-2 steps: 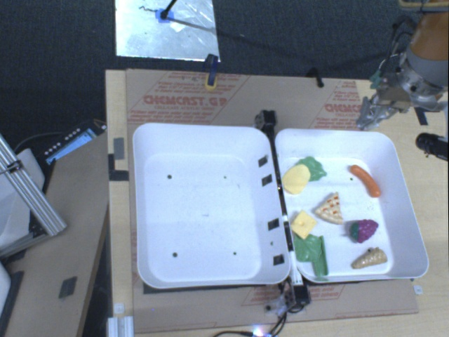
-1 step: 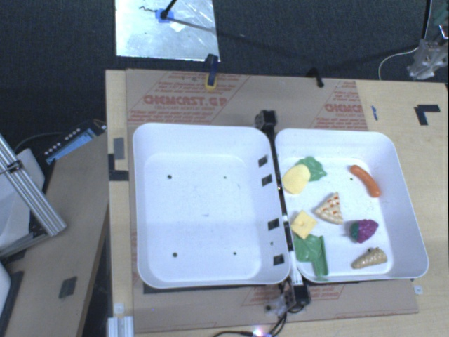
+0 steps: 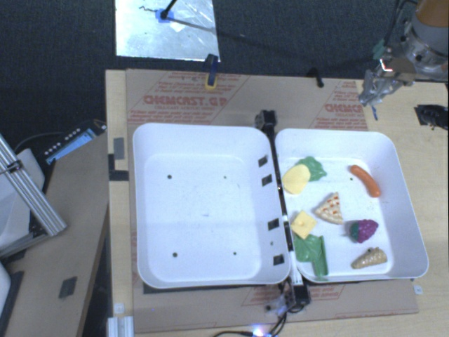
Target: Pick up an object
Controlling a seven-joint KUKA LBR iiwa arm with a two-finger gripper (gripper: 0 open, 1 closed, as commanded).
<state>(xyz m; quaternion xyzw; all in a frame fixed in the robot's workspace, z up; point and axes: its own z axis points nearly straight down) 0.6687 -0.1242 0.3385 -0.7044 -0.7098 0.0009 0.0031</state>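
Robot gripper (image 3: 370, 97) hangs at upper right, above the toy-filled bin (image 3: 403, 181).
Orange sausage (image 3: 365, 180) lies directly below in frame, slanting down-right.

The arm (image 3: 421, 27) shows a grey metal wrist under an orange band, with dark cables running along it to a small silvery gripper (image 3: 372, 93).

Arm (image 3: 428, 20) cut off at right edge; end effector (image 3: 372, 97) blurred
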